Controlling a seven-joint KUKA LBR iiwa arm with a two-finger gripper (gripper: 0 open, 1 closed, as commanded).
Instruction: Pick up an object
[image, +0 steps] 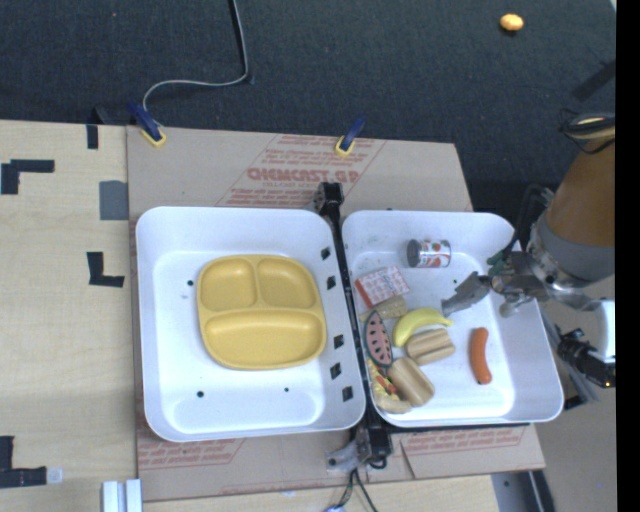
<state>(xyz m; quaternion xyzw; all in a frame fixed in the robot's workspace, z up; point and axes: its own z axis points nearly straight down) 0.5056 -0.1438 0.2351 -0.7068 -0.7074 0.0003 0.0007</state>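
- The left bin (160, 330) holds a yellow divided plate (262, 311) — three compartments, lying flat near the bin's middle.
- The right bin (530, 400) holds the small items: a can (430, 253) on its side toward the upper middle, a red-and-white packet (381, 287) below and left of it, and a watermelon slice (377, 340) by the left wall.
- A banana (420, 322) lies mid-bin, touching a hot dog bun (430, 346) just below it; a second bun (411, 381) sits lower left.
- A red sausage (481, 356) lies alone at lower right of the bin.
- The gripper (470, 293) hovers over the right bin's right-centre — fingers spread, nothing between them, near the banana.
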